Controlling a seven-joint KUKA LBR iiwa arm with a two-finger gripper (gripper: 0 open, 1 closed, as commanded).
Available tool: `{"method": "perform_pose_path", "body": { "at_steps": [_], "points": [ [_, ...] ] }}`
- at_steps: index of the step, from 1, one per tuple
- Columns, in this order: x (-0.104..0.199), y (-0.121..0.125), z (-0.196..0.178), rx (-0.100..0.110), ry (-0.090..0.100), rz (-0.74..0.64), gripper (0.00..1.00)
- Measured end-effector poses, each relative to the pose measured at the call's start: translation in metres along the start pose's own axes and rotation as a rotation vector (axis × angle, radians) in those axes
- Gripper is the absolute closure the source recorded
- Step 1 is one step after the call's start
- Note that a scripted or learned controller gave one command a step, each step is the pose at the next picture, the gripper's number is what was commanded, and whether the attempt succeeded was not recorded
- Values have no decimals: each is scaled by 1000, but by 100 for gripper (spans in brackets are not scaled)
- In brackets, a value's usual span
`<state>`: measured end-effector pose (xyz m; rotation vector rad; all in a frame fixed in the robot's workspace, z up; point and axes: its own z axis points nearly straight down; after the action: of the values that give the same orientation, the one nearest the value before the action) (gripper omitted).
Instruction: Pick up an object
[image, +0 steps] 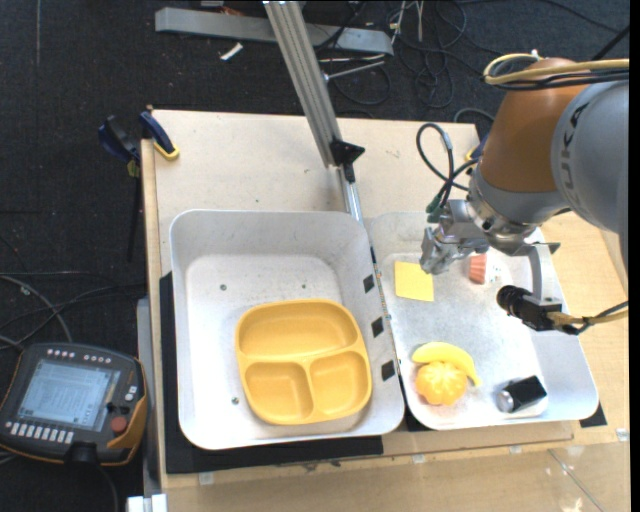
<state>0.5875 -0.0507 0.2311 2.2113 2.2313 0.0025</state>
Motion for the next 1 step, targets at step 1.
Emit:
{"method": "perform_pose_path", "body": {
  "at_steps": [1],
  "points": [
    [56,20,9,0,1,0,100]
  ]
}}
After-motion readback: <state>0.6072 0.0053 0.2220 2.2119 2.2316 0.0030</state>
